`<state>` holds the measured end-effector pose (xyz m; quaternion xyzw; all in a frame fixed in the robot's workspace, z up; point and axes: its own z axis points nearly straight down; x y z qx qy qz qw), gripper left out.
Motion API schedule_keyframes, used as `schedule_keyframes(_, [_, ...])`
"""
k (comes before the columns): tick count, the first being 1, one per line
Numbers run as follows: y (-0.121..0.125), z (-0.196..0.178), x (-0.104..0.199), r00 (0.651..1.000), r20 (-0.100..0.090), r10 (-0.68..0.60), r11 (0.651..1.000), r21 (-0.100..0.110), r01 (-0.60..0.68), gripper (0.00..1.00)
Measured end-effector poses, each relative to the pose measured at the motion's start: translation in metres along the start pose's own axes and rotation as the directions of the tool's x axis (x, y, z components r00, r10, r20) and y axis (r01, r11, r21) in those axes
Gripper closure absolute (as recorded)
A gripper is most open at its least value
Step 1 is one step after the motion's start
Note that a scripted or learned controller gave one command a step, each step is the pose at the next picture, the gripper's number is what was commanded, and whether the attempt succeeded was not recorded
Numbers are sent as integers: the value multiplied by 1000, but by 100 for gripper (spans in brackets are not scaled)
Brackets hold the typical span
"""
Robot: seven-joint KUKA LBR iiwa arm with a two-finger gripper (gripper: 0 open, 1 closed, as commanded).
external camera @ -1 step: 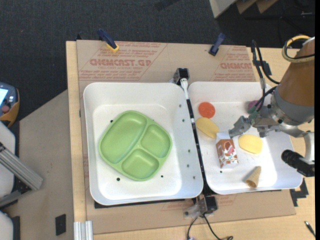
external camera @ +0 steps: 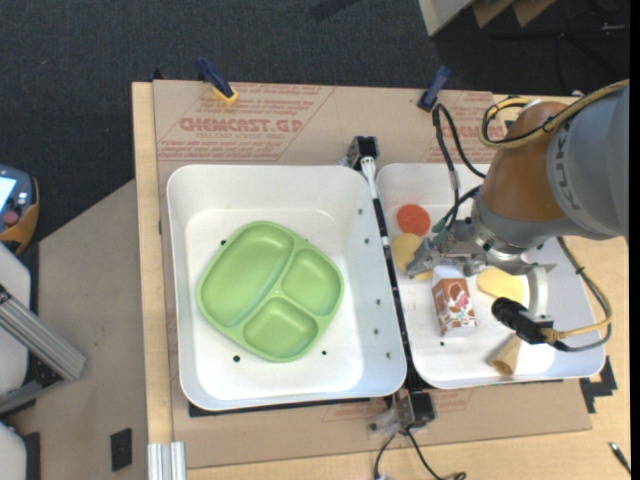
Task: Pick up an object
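Leftmost on the bench, item one: the left white bin (external camera: 185, 268), shallow, with rounded corners. It holds a green divided plate (external camera: 270, 290) with three compartments, lying flat and turned at an angle, near the bin's middle. Small dark specks dot the bin floor around the plate.

Item two: the seam between the bins, where a dark strip runs and a black clamp (external camera: 362, 152) sits at the far end; a second fitting sits at the near end. Two blue clips (external camera: 215, 80) pinch the far edge of the cardboard sheet (external camera: 250, 118) beneath both bins.

Item three: the right white bin (external camera: 450, 373), carrying all the loose goods. A red round piece (external camera: 413, 217) lies near the far left part of it, with a yellow rounded piece (external camera: 405, 249) just beside and nearer. A small carton (external camera: 454, 305) with a red and white printed face lies toward the middle. A pale yellow piece (external camera: 502, 285) lies to its right, partly under my wrist. A tan cone-like piece (external camera: 504, 356) rests by the near rim, touching a black part of my cabling.

Item four: my claw (external camera: 432, 256), low over the right bin, between the yellow rounded piece and the carton. Whether it is apart or together I cannot tell; my grey arm and orange band cover much of it.
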<state>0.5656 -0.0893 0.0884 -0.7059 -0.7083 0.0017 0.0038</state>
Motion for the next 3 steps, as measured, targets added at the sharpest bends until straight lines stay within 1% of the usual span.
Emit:
schedule_keyframes(1, [-38, 5, -15, 1000, 1, 6, 1000, -2, -6, 0])
schedule_keyframes(2, [-35, -7, -14, 1000, 3, 4, 1000, -10, -4, 100])
schedule_keyframes(3, [64, -104, 25, 1000, 4, -5, 1000, -26, 5, 100])
